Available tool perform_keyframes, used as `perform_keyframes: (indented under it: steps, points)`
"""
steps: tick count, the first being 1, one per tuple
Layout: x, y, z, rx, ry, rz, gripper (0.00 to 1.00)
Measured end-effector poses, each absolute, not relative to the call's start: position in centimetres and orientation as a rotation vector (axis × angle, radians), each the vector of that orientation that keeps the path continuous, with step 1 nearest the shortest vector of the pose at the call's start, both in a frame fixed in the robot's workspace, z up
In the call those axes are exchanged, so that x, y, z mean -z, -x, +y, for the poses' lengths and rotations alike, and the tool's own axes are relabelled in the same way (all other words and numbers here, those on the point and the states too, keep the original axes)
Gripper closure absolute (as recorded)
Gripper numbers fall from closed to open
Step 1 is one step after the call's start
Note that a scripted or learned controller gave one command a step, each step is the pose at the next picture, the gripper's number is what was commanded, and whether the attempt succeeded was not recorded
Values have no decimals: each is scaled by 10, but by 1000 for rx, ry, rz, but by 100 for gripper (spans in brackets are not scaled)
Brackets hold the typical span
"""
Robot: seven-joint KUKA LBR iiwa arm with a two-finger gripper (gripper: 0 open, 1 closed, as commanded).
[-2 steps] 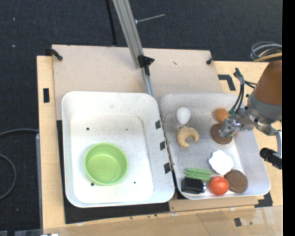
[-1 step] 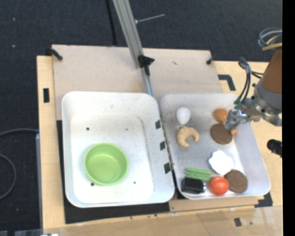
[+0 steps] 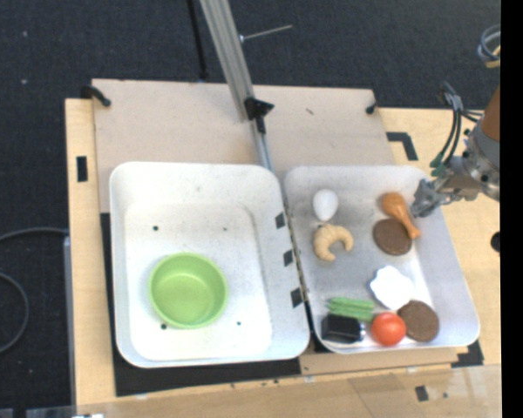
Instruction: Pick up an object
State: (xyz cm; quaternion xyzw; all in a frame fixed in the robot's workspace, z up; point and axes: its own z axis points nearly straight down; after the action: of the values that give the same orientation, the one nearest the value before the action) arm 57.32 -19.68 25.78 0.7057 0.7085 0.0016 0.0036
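The gripper (image 3: pixel 429 195) hangs over the right bin's (image 3: pixel 458 273) far right rim; I cannot tell how its jaws stand. Just left of them lies the drumstick (image 3: pixel 398 211), touching a brown disc (image 3: pixel 390 237) slightly nearer, with the croissant (image 3: pixel 332 240) and egg (image 3: pixel 325 204) farther left.

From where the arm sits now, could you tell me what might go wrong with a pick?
The gripper hangs at the right bin's rim, so a descent may strike it. The drumstick touches the brown disc, so a grasp could shove both. The tomato may roll.
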Motion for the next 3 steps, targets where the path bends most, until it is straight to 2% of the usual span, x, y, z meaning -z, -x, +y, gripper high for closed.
perform_keyframes:
  steps: [2, 3]
  points:
    - [-250, -538, -97, -2, -2214, 2228, 100]
    - [-240, -535, -45, -2, -2214, 2229, 100]
